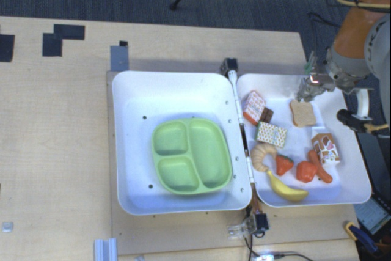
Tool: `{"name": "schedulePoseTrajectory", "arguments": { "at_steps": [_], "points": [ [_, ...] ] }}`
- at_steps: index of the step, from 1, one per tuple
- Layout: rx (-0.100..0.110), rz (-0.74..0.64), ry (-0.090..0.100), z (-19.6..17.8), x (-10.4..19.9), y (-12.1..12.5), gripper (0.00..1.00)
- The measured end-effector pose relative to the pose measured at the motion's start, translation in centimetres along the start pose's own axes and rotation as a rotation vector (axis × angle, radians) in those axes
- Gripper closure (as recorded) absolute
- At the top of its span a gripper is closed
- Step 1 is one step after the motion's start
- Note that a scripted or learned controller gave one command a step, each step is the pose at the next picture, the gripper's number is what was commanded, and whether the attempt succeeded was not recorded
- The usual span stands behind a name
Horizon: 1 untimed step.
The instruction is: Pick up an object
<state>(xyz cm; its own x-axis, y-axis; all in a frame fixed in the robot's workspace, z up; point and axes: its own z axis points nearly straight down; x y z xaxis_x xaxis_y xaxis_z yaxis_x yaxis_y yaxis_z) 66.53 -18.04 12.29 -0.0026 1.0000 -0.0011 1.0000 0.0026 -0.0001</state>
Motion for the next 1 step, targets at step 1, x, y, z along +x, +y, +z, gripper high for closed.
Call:
{"name": "schedulePoseTrajectory", "arguments": {
  "at_steps": [1],
  "points": [
    [-0.013, -0.001, -0.002, 3.18, -2.59, 0.73, 1.00]
  ]
}}
